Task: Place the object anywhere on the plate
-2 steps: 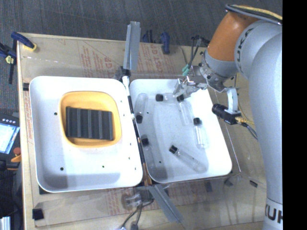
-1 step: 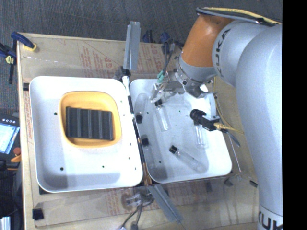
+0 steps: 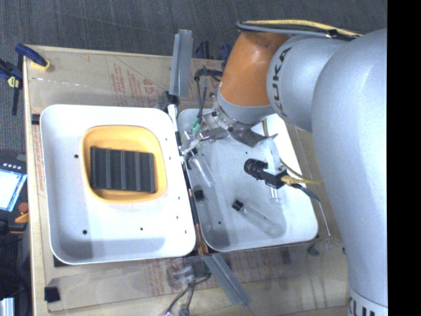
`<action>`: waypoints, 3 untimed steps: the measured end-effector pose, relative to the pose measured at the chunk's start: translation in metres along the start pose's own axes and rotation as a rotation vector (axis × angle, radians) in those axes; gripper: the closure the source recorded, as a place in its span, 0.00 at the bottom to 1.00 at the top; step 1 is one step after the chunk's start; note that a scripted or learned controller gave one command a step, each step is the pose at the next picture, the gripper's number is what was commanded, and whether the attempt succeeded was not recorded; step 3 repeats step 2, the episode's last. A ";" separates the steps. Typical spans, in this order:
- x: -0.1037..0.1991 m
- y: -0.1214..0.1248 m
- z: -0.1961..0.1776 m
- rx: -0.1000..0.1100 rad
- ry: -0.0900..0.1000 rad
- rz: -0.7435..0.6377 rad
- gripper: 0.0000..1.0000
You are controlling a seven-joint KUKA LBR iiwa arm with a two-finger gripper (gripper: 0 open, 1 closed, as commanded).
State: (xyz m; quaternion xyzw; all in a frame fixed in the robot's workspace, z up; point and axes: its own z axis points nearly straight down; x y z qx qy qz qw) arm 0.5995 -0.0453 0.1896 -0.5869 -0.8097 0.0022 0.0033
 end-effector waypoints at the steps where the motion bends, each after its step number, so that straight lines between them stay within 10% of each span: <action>1: 0.044 0.016 0.000 0.001 0.000 -0.075 1.00; 2: 0.044 0.015 0.000 0.000 0.000 -0.074 0.00; 3: 0.044 0.015 0.000 0.000 0.000 -0.074 0.00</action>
